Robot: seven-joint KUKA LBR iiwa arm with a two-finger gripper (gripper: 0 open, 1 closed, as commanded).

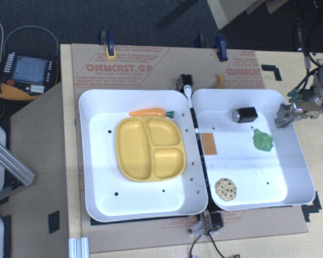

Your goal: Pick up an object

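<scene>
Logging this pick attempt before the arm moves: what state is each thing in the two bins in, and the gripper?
Yellow three-compartment plastic tray: flat in left bin, nothing in its compartments.
Orange toy carrot: lying beside the tray's far edge.
Small black block: resting in right bin.
Green leafy toy: lying in right bin.
Brown flat rectangle: lying flat.
Round speckled cookie: lying flat.
Gripper: at right bin's edge, holding nothing visible.

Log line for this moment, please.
gripper: right bin's right edge, holds nothing | nearest: leaf | task: pending

Carrot (148,112) behind tray (149,147) — left bin (97,192).
</scene>
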